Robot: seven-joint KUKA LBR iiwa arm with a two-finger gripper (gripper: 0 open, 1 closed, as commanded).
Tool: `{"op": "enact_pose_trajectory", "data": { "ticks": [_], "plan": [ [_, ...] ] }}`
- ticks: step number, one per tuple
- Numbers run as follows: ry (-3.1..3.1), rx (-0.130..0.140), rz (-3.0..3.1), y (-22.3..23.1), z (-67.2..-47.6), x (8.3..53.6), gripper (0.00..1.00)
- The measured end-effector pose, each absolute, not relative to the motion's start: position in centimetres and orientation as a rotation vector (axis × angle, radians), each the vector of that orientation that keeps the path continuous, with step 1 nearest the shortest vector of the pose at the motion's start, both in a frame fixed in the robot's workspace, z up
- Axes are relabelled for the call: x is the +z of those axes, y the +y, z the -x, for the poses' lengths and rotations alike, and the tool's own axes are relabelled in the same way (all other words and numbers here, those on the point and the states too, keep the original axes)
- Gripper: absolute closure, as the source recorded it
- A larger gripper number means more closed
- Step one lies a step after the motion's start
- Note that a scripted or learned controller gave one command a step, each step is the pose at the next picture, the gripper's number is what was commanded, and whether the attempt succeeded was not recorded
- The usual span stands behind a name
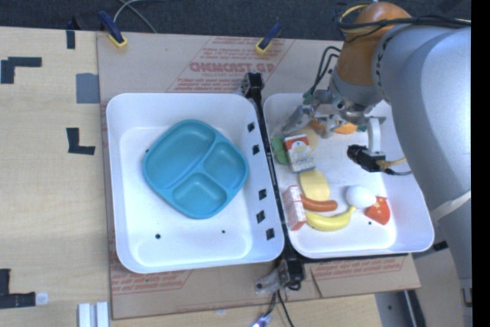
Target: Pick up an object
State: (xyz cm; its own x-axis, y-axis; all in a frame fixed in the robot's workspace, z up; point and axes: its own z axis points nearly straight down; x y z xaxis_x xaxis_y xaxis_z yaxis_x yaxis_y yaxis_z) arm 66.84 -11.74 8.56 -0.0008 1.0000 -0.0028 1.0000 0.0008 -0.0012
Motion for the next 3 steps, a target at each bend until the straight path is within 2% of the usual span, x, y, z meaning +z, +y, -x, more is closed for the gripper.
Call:
{"op": "enact_pose_trajectory", "data": {
  "ticks": [3],
  "plan": [
    [2.222,-0.004,-2.220,-11.78,-66.84,8.56,0.00]
  ]
}}
